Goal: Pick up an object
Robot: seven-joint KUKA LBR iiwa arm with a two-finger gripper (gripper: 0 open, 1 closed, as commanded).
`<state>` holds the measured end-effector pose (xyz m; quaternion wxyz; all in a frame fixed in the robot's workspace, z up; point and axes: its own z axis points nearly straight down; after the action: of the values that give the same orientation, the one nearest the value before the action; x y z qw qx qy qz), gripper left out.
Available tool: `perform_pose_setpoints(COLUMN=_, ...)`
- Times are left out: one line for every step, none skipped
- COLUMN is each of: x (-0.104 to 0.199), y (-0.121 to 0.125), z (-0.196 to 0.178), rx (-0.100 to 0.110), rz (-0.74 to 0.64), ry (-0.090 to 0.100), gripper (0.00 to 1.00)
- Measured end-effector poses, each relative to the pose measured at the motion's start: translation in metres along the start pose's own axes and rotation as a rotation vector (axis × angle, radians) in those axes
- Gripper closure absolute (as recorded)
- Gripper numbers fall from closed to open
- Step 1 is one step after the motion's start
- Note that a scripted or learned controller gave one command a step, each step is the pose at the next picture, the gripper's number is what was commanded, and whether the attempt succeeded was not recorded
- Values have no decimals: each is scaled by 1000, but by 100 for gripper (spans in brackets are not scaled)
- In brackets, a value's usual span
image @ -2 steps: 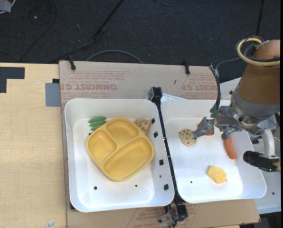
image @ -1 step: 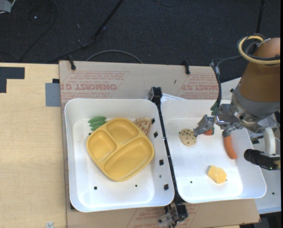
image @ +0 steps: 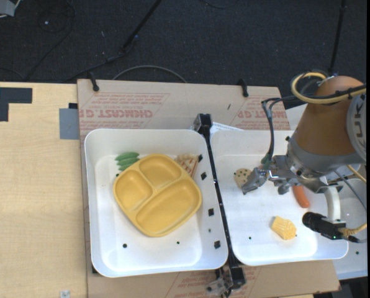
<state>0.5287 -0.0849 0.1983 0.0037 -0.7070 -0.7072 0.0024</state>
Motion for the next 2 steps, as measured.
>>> perform_pose_setpoints(x=3, y=-3, z=44, rx=0, rz=1, ry=0, gripper=0)
perform_pose_setpoints(x=-5, y=-8, z=94, rx=1, rz=1, ry=0, gripper=0)
